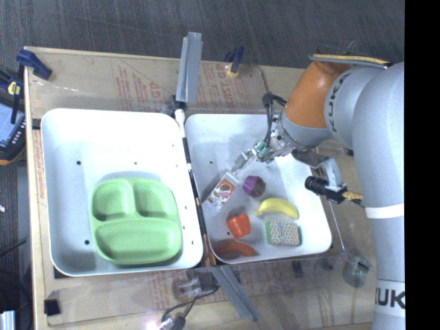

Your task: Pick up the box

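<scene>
The box (222, 192) is a small white carton with a red and brown picture, lying tilted near the left wall of the right bin (206, 136). My gripper (251, 156) hangs over the middle of that bin, a little up and to the right of the box and apart from it. It is open, with nothing between its fingers. The grey arm with its orange band (309, 105) reaches in from the right.
Around the box lie a purple item (254, 185), a banana (277, 207), a red pepper (238, 225), a speckled green block (282, 233) and an orange-red piece (234, 248). The left bin (69, 136) holds a green divided tray (136, 221).
</scene>
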Available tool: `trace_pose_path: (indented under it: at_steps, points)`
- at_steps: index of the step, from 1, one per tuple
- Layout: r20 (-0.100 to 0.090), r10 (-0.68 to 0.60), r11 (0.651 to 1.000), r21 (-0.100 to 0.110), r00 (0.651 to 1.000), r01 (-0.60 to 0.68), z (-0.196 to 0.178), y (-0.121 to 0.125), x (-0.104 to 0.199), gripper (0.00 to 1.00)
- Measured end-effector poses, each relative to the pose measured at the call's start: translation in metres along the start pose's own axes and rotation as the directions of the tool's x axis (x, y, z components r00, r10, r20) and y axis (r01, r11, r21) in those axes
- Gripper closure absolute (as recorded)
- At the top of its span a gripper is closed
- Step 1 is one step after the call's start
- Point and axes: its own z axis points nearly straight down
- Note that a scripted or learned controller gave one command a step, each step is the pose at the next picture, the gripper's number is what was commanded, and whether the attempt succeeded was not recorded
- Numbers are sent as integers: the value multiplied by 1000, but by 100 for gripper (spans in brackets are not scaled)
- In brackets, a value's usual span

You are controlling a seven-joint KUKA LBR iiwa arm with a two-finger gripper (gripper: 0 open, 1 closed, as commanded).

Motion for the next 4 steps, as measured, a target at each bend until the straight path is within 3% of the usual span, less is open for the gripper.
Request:
trace_pose_path:
  at_steps: [1, 2, 3, 4]
  points:
    - [0, -75, 997, -2, 997, 75, 13, -39, 14, 0]
    - [1, -80, 997, 0, 997, 80, 3, -39, 13, 100]
    - [2, -217, 976, -4, 976, 217, -81, 17, 49, 100]
    - [0, -296, 955, -1, 955, 296, -116, 32, 128, 100]
